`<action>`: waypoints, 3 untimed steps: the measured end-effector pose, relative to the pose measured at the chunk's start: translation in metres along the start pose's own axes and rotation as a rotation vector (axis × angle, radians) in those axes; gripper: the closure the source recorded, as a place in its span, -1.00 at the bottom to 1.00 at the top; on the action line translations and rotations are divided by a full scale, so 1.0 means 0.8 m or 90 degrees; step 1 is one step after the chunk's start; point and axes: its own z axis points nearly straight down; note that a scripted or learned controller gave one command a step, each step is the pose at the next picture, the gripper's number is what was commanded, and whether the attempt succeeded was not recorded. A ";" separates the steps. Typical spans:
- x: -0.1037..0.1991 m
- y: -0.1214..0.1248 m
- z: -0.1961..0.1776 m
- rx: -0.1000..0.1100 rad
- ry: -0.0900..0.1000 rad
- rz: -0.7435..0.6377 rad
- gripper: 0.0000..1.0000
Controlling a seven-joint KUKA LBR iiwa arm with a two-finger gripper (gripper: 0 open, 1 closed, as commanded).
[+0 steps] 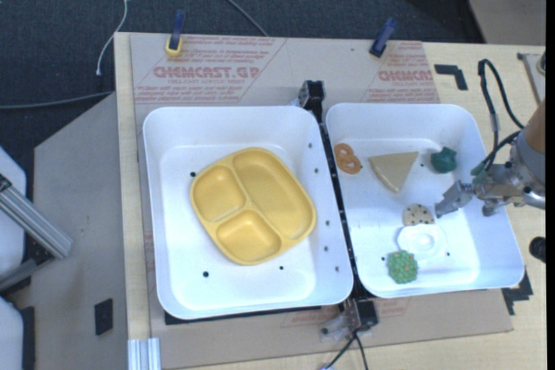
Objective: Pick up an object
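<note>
Two shallow white bins sit side by side on the bench. The left bin [165, 212] holds a single yellow divided tray [252, 204], three compartments, lying near its centre. The right bin [494, 260] holds six small items: a pretzel [348, 159] near its rear left corner; a tan wedge [395, 169] just beside the pretzel toward the centre; a dark green piece [445, 159] near the rear right; a speckled round cookie [418, 214] at centre; a white ring-shaped piece [421, 241] directly in front of the cookie; and a green broccoli floret [402, 267] near the front edge. The gripper [454, 198] is over the right side of this bin, just right of the cookie, nothing visible in its grasp; open or closed cannot be determined.
</note>
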 end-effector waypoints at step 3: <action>0.010 0.015 0.118 -0.007 -0.001 -0.002 -1.00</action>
